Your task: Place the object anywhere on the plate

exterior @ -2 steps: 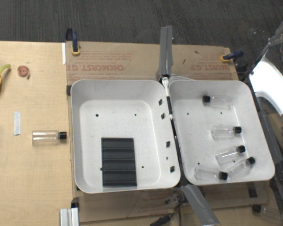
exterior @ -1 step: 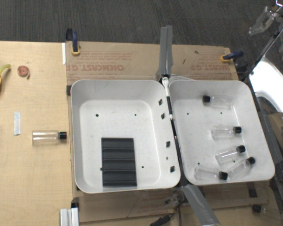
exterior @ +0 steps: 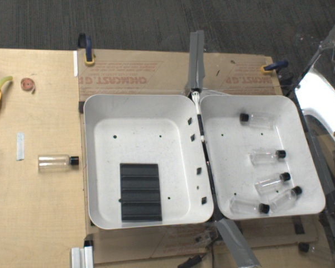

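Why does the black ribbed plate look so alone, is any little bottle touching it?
Apart. The camera view shows the black ribbed plate lying in the left bin, while the clear bottles lie in the right bin, with both bins' walls between them.

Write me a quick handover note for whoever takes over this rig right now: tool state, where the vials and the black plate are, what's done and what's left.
Tool: nothing to report on it from the camera view.
Plate: the black ribbed plate lies flat in the left bin, near its front wall, with nothing on it.
Objects: five clear black-capped vials lie in the right bin, one near the back and four toward the front right. A sixth vial lies on the bench outside, left of the bins.
Done: no placement yet.
Left: pick one vial and set it on the plate.
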{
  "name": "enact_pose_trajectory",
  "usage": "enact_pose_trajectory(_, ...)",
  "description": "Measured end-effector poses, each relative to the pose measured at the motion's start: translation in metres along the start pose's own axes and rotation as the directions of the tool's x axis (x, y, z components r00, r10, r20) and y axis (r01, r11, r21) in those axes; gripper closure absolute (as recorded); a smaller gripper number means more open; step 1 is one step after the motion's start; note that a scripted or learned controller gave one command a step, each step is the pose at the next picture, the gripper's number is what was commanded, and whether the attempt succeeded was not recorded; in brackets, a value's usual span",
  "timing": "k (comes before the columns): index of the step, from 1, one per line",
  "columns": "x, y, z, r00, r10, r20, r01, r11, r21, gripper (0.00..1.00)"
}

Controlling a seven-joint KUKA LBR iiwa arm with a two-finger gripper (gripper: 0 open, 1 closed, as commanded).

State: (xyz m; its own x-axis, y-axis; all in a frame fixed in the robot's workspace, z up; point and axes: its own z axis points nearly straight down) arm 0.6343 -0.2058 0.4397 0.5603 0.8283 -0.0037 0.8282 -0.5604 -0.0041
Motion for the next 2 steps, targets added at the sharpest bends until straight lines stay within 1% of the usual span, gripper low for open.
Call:
enact_pose_trajectory(1, 0.063, -0.012, 0.005, 0.971, 0.239, 0.000, -0.239, 0.971, -0.001, 0.00)
enact_pose_trajectory(2, -0.050, -0.060, 0.000, 0.999, 0.049, -0.001, -0.049, 0.999, -0.001, 0.00)
